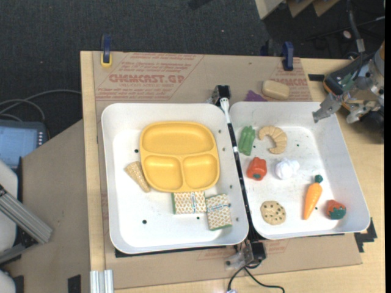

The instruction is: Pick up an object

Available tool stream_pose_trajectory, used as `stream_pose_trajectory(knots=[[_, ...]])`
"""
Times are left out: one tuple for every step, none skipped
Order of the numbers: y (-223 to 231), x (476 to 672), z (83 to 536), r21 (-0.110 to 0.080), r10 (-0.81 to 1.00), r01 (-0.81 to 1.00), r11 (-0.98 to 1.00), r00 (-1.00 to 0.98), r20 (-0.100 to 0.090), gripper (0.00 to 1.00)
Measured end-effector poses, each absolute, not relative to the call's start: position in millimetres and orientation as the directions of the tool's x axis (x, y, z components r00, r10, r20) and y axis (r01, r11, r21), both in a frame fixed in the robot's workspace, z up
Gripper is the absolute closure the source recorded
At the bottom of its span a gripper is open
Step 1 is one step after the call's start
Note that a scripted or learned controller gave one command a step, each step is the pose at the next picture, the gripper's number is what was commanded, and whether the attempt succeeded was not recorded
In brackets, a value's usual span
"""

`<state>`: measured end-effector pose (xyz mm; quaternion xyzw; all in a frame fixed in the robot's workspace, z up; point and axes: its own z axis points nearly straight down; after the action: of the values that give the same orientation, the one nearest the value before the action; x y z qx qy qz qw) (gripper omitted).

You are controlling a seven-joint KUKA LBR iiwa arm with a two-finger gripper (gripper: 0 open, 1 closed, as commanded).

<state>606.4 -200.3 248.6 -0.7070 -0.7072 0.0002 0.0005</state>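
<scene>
Grey tool (324, 110) over right bin (342, 163) rim, arm cut off, grip state unreadable, carrot (312, 199) untouched

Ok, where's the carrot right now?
The carrot lies in the right bin, near its front right corner, between the cookie and the tomato.

Both bins (116, 163): smooth white plastic, slight sheen. Yellow divided tray (180, 154): glossy moulded plastic. Bench board (183, 78), upper frame: matt brown paper-faced sheet, red print. Toy carrot (312, 199), lower right: smooth plastic. Dark floor (91, 11): rough carpet.
</scene>
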Motion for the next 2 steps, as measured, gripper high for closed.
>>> stream_pose_trajectory(knots=[[-175,596.6,79,-0.01,1.0,1.0,0.001,-0.001,0.005,0.0],[-117,670.1,85,0.007,1.0,1.0,0.008,-0.008,0.001,0.0]])
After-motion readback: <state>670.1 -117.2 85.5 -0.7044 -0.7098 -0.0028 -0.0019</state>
